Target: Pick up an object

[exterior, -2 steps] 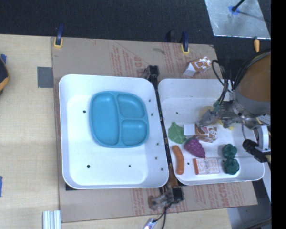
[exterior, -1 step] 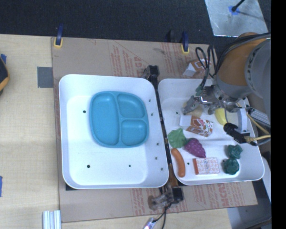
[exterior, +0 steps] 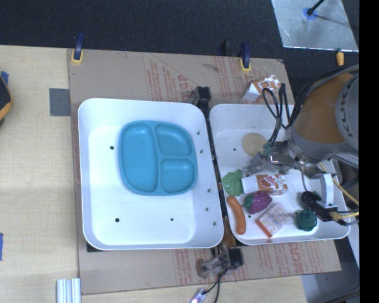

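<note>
My gripper (exterior: 266, 160) hangs low over the right bin (exterior: 222, 117), reaching in from the right. It sits just above a white and orange packet (exterior: 266, 183) and beside a green toy (exterior: 232, 182). A tan round piece (exterior: 253, 144) lies just behind the gripper. Toward the bin's front lie a purple toy (exterior: 259, 201), an orange sausage (exterior: 237, 215), a red and white wrapper (exterior: 274, 219) and a dark green toy (exterior: 306, 219). Nothing shows between the gripper and these things.
The left bin (exterior: 91, 169) holds a blue divided plate (exterior: 158, 156). A small orange and white carton (exterior: 260, 88) lies on the cardboard behind the right bin. The grey arm (exterior: 322, 128) covers the right bin's far right side.
</note>
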